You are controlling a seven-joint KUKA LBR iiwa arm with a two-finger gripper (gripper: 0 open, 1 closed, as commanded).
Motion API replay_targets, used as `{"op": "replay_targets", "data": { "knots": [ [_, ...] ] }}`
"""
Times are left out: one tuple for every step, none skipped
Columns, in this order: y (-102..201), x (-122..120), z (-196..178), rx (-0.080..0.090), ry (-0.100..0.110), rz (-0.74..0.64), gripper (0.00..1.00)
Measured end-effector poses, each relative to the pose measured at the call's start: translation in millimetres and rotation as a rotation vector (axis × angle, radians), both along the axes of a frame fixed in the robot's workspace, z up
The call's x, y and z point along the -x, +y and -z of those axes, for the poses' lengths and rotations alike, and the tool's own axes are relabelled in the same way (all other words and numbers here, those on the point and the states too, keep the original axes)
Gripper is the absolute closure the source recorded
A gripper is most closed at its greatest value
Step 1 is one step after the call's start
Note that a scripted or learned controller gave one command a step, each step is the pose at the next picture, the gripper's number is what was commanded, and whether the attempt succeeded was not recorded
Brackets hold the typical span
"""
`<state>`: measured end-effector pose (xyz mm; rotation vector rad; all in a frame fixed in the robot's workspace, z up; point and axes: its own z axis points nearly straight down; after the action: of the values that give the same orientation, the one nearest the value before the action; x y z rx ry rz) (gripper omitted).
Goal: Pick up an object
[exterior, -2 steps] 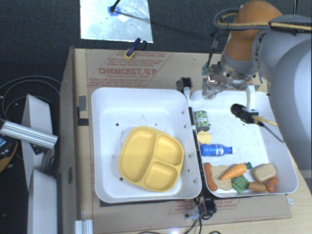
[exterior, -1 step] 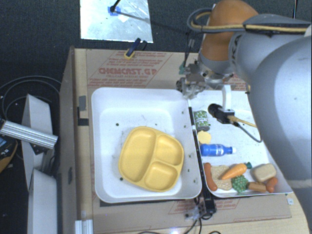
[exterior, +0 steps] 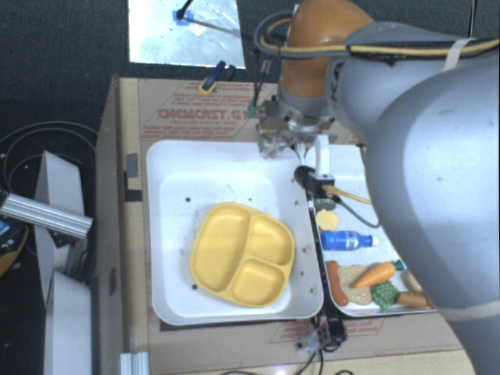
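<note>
My gripper [exterior: 291, 141] hangs below the orange wrist band [exterior: 322, 37], over the back edge where the two white bins meet. Nothing shows in its grasp. The left bin [exterior: 168, 209] holds a yellow divided plate [exterior: 242, 253]. In the right bin [exterior: 355, 180], largely covered by the arm, lie a blue bottle [exterior: 345, 241], a small yellow piece [exterior: 328, 220], a carrot [exterior: 376, 273], a red sausage [exterior: 336, 278], a bread slice [exterior: 358, 286] and green broccoli [exterior: 384, 294]. These all lie well in front of the gripper.
The grey arm [exterior: 430, 155] covers the right side of the view. A black divider [exterior: 316, 241] runs between the bins. A cardboard sheet [exterior: 195, 108] lies behind them, with a blue-and-yellow clip [exterior: 212, 78] on its back edge. Cables and metal parts [exterior: 47, 209] sit at the left.
</note>
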<state>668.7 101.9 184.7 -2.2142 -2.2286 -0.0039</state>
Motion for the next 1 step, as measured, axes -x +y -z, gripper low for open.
{"op": "replay_targets", "data": {
  "knots": [
    [65.4, 0.3, 16.8, 0.000, 0.001, 0.000, 1.00]
  ]
}}
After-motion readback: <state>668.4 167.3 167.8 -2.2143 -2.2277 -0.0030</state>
